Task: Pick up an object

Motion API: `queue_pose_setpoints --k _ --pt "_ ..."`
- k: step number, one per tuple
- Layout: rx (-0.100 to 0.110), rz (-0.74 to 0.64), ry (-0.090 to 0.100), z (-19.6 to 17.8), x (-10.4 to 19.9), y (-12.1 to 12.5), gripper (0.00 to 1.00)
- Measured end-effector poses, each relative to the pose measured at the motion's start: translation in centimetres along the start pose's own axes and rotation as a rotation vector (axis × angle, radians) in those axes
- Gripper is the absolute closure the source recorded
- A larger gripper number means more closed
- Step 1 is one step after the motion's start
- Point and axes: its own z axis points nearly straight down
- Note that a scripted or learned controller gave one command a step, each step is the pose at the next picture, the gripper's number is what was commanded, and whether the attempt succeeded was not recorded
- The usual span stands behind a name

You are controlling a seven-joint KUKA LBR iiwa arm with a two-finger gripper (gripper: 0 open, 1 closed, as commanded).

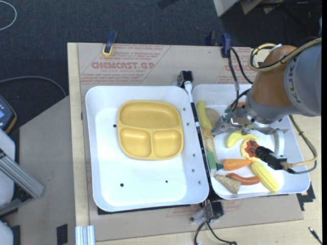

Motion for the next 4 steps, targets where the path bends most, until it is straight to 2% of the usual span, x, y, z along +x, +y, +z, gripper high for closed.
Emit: queue_pose_setpoints --k 1,2,3,4 --pt "-0.015 -0.001 -0.003 0.9 -0.1 0.6 0.0" --pt "-0.025 0.001 -0.003 -0.3 -0.1 0.8 1.0" --pt "-0.006 0.002 -0.002 -5.4 -0.9 0.3 1.0" --pt "-0.008 -0.001 -0.002 -9.8 -1.0 1.0 1.0"
